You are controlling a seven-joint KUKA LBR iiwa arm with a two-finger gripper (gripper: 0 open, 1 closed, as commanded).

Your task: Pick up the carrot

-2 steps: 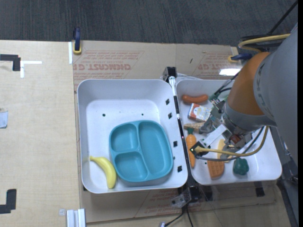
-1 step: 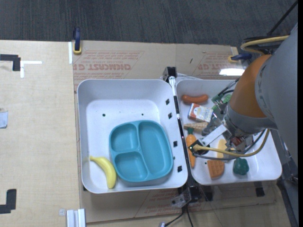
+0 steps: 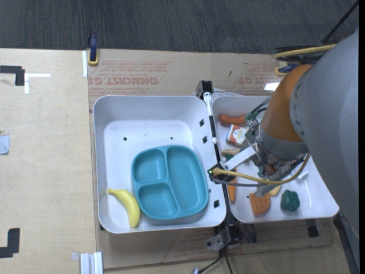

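The carrot (image 3: 231, 192) is a slim orange piece lying along the left wall of the right bin (image 3: 325, 201), near its front. My gripper (image 3: 263, 174) hangs below the orange wrist band over the middle of the right bin, just right of the carrot and a little above it. The arm's body and a yellow cable (image 3: 245, 178) hide much of the gripper. Nothing shows as held.
In the right bin lie a reddish sausage (image 3: 232, 119), a red-and-white packet (image 3: 236, 135), an orange wedge (image 3: 259, 204) and a green pepper (image 3: 290, 201). The left bin (image 3: 114, 124) holds a blue divided plate (image 3: 169, 181) and a banana (image 3: 128, 205).
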